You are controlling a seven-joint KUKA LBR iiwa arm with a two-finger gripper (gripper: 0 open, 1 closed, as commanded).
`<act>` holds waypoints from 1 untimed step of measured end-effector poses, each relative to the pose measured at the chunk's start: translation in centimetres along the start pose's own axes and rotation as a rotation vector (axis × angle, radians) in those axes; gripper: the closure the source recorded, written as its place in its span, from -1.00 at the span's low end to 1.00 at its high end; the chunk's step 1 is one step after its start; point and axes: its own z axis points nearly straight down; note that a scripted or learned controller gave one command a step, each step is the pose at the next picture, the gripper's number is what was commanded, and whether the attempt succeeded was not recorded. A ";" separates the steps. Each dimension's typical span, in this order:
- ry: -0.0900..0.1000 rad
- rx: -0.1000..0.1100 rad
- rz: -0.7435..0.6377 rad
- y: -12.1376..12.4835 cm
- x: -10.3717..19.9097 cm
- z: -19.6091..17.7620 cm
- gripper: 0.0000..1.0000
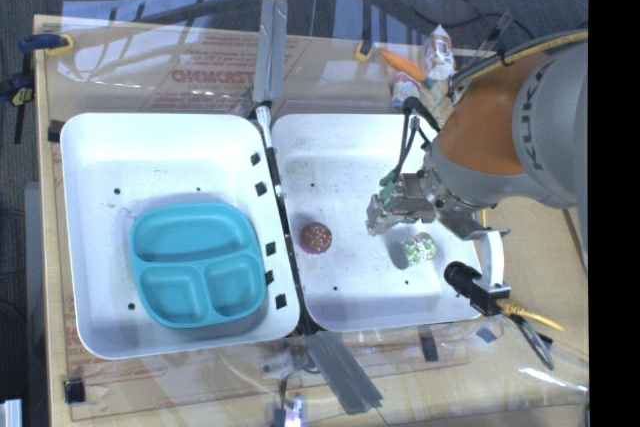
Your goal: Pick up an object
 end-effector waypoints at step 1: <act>0.000 -0.005 -0.091 -1.7 2.1 -4.0 1.00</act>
